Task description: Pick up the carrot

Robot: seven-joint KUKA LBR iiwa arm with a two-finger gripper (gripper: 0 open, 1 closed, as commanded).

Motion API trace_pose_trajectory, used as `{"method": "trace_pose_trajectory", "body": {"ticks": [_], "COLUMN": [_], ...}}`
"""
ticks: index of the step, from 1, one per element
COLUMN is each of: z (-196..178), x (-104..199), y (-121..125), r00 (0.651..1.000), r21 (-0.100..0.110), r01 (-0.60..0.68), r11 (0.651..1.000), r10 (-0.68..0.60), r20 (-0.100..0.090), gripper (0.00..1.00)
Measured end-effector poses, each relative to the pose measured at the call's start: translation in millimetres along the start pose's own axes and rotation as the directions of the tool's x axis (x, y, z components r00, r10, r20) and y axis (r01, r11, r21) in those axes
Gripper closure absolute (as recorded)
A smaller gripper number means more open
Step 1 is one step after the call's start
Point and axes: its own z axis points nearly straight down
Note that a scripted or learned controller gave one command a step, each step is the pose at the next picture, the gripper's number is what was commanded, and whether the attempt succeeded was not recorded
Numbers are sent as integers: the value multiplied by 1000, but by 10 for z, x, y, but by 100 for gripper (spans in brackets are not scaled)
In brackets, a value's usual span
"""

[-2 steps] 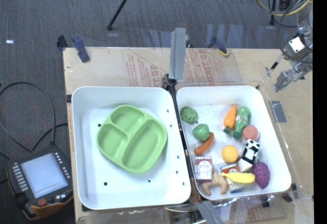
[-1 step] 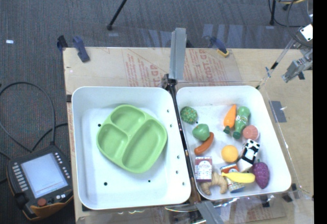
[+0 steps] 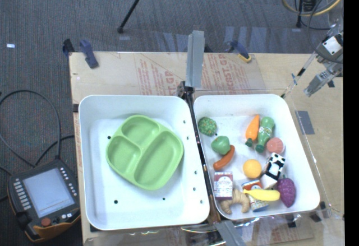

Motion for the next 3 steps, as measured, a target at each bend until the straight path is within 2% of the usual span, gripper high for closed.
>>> {"method": "trace_pose_trajectory", "body": {"ticks": [1,2,3], "z": [334,-172,317], "x": [-76,-26,6], "y": [-17,-16,19], "r00": [999,976,978], "r21": [0,3,-1], "r01": [44,218,207], "r11": [999,976,978], "r10": [-44,-218,-207], "r20": [2,-3,4], "gripper": [100,100,100]}}
